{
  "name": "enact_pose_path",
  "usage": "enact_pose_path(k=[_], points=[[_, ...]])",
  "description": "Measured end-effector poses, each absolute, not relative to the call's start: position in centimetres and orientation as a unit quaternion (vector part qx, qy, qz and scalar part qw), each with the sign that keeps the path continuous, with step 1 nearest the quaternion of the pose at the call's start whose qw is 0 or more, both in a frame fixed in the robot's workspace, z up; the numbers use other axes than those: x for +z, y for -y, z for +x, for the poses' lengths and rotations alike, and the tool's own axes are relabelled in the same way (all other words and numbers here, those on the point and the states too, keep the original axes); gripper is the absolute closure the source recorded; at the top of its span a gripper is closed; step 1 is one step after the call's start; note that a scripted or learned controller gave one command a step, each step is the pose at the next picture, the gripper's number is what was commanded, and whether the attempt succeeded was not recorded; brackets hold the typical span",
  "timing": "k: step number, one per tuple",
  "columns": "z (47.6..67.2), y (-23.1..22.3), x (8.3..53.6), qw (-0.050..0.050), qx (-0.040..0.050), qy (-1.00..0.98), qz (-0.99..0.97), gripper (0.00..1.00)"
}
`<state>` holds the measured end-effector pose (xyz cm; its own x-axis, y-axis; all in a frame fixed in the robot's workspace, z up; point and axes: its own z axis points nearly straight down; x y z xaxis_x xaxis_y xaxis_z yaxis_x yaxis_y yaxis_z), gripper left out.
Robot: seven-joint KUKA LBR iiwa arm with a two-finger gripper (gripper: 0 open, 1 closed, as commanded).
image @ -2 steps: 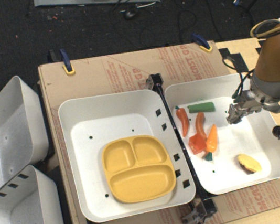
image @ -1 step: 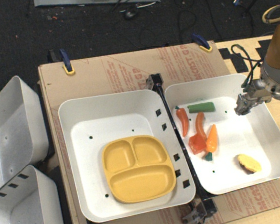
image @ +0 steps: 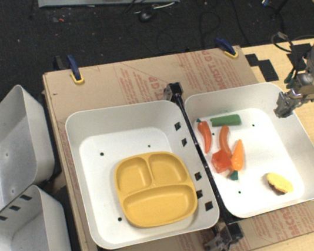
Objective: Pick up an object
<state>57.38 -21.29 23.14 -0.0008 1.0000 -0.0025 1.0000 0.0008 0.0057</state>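
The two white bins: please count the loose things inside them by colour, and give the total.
Yellow: 2, the divided tray in the left bin and a small piece in the right bin.
Orange or red: 4, pieces clustered by the right bin's left wall.
Green: 1, a block.
Total: 7.

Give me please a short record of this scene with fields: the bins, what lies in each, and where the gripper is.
left bin: holds a yellow divided tray
right bin: holds a green piece, several orange and red pieces near its left wall, and a yellow piece near its front right corner
gripper: at the right bin's far right rim, nothing visible between its fingers
finger state: cannot tell
bench: brown board under both bins
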Motion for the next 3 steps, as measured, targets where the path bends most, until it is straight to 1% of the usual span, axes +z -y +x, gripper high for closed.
enact_pose_path(k=[1,2,3], points=[[57.5,21.3,28.5,0.003,0.0012,-0.708,0.706,1.0],[58.4,15.5,27.4,-0.001,0.0005,-0.71,0.704,1.0],[58.5,11.0,27.3,-0.001,0.0002,-0.71,0.705,1.0]])
